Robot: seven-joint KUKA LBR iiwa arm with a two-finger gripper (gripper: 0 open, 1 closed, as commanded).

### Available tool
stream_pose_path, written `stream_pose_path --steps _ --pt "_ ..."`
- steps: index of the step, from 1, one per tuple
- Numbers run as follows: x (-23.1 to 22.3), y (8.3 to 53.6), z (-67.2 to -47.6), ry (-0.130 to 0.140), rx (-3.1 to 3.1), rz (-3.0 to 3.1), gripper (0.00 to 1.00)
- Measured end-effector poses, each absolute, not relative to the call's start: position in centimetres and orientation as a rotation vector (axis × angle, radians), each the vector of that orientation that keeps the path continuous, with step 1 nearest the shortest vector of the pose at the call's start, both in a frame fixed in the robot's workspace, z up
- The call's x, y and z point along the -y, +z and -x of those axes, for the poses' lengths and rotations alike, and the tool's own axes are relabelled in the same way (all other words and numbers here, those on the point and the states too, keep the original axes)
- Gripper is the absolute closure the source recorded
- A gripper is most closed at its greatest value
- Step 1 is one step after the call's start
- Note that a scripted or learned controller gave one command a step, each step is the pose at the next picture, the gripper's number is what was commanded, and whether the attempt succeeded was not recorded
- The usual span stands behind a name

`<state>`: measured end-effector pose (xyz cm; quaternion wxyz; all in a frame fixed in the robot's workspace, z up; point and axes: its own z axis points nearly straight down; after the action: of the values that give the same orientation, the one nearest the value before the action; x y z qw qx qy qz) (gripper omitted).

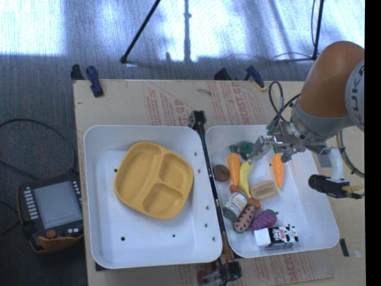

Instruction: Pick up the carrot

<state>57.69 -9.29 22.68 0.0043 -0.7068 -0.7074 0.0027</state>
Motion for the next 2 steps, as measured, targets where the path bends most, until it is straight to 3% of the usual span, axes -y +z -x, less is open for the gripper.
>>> stream_pose_path --steps 1,2 --pt "15.9 10.4 -59.1 0.019 2.253 2.163 0.0" --pt "8.5 8.4 -61.3 0.008 2.212 2.225 0.0"
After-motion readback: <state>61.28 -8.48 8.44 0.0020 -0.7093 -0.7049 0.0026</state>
